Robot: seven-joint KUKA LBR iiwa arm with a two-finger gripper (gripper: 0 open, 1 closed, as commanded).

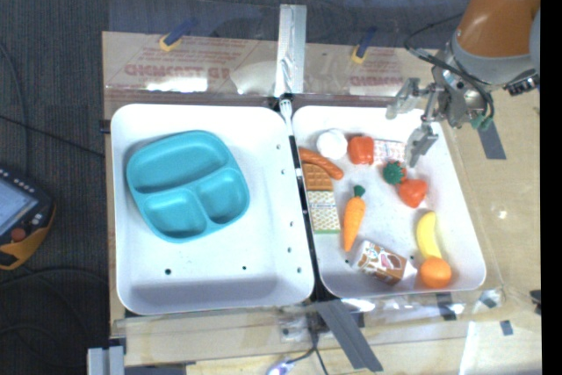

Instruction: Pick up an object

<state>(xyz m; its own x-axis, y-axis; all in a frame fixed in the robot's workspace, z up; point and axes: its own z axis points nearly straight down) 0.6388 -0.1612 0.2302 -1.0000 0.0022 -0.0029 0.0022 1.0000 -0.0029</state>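
Observation:
The right bin (467, 215) holds several toy foods: a white ball (332, 142), a red pepper (361, 149), a hot dog (320, 162), a carrot (352, 220), a green broccoli piece (392, 172), a strawberry (413, 191), a banana (427, 234), an orange (435, 272) and a small carton (380, 261). My gripper (412, 122) hangs over the bin's far right corner, just above the broccoli and the strawberry. It is open, and its fingers are spread with nothing between them.
A teal divided tray (186, 183) lies in the left bin (132, 277). A metal divider (300, 189) separates the two bins. A flat patterned card (322, 211) lies by the divider. A handheld pendant (18, 219) rests at the far left.

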